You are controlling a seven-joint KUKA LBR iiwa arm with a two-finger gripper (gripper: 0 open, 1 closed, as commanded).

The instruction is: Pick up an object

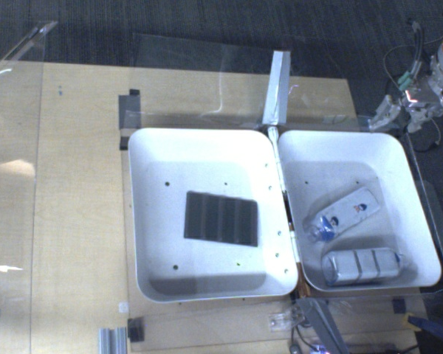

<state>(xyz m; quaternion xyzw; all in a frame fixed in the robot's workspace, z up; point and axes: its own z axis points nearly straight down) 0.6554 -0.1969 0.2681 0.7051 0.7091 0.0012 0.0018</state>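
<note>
My gripper hangs at the far right, above the bench just beyond the back right corner of the right bin. Its fingers look spread open with nothing between them. In that bin a slim white bottle with a blue cap lies at a slant. A grey ribbed block lies flat near the bin's front wall. The left bin holds a dark grey ribbed rectangular pad lying flat in its middle. All three objects are well below and left of the gripper.
A grey metal post stands behind the seam between the bins. Clear plastic sheeting covers the wooden bench at left. Cables loop near the arm at the top right.
</note>
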